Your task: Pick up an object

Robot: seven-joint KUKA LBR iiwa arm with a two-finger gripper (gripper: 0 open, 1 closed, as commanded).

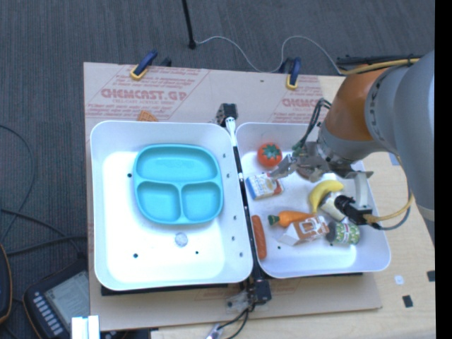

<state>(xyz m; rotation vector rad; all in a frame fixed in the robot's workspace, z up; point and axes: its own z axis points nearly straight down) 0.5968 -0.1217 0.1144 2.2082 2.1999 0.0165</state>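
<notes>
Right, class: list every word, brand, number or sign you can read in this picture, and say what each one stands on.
"CHEMCAST GP" in red, printed upside down on the brown board under the bins, at the left.
The same red print on that board at the right, partly hidden by the arm, not fully readable.
Small packet in the right bin: print too small to read.
Brown carton there: print blurred, unreadable.
</notes>
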